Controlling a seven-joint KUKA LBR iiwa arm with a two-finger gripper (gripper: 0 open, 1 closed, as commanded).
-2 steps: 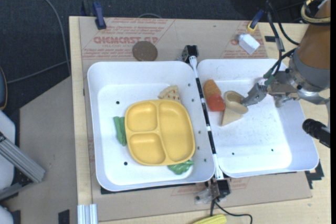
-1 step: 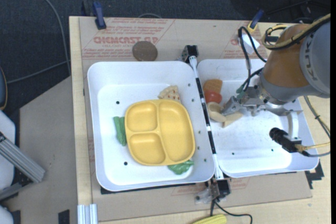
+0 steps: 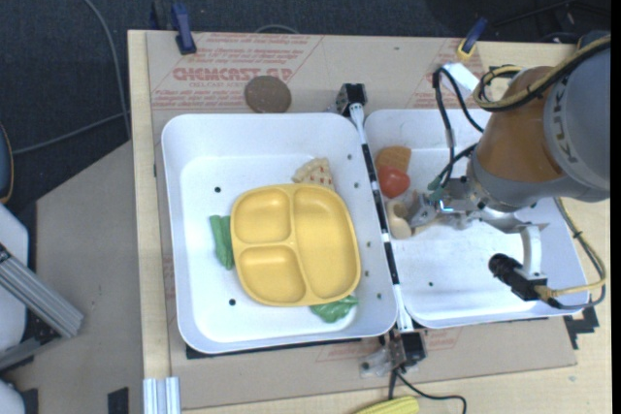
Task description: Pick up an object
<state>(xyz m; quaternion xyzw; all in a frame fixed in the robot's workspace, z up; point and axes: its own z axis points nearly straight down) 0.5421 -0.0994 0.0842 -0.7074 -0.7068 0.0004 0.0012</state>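
Note:
A yellow three-compartment plate [image 3: 294, 242] lies in the left bin [image 3: 194, 160]. A waffle-like piece [image 3: 313, 172] pokes out behind the plate, a green leafy piece [image 3: 222, 239] lies at its left edge and another green piece [image 3: 335, 310] at its front. In the right bin [image 3: 456, 301], near its left wall, sit a red tomato-like piece [image 3: 393, 180] against an orange-tan piece [image 3: 394, 158]. A small tan object [image 3: 399, 224] lies just below them. My gripper [image 3: 423, 207] is low in the right bin, right beside that tan object.
The arm's grey and orange body [image 3: 529, 145] covers the right bin's back right part. A black part [image 3: 514, 276] of the arm hangs over the bin's right front. A brown disc [image 3: 267, 95] rests on the cardboard behind the left bin. Clamps sit between the bins.

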